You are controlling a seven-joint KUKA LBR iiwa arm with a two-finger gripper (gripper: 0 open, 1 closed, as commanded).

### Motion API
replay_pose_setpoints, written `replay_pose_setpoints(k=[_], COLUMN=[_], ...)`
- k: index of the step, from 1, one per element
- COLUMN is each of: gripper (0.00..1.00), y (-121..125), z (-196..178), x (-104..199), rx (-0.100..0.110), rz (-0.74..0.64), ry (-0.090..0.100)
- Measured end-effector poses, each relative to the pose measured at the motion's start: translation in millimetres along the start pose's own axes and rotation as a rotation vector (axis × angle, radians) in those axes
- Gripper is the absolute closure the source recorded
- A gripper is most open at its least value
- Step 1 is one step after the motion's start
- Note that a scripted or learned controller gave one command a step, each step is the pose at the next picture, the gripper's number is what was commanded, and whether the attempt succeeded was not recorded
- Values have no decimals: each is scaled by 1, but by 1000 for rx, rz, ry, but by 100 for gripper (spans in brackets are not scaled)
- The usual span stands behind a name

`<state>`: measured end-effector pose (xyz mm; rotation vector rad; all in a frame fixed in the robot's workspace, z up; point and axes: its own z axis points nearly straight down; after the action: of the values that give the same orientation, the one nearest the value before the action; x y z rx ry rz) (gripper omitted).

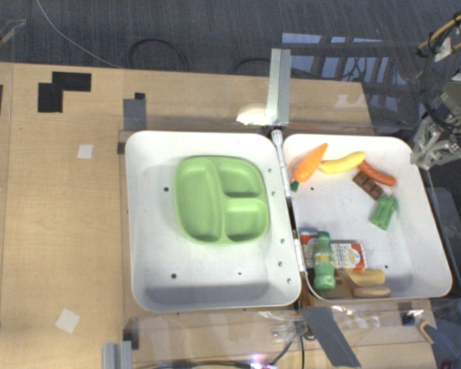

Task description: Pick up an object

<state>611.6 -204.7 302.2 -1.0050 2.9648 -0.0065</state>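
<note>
Two bins hold the items; the tool, state indiscernible, sits past the right bin's far-right corner, clear of the carrot.

Setting: robotics lab test bench | Surface: pale wooden bench with black marker patches | Fixtures: two shallow white bins side by side, metal brackets at their edges | Floor: dark grey carpet with loose cables | Props: green divided tray, toy food
</note>
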Motion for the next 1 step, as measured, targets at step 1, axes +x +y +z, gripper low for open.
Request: replay_pose_setpoints(k=[1], gripper=[100], y=[25], z=[100], x=[32], rx=[-6], rz=[-282], ry=[3])
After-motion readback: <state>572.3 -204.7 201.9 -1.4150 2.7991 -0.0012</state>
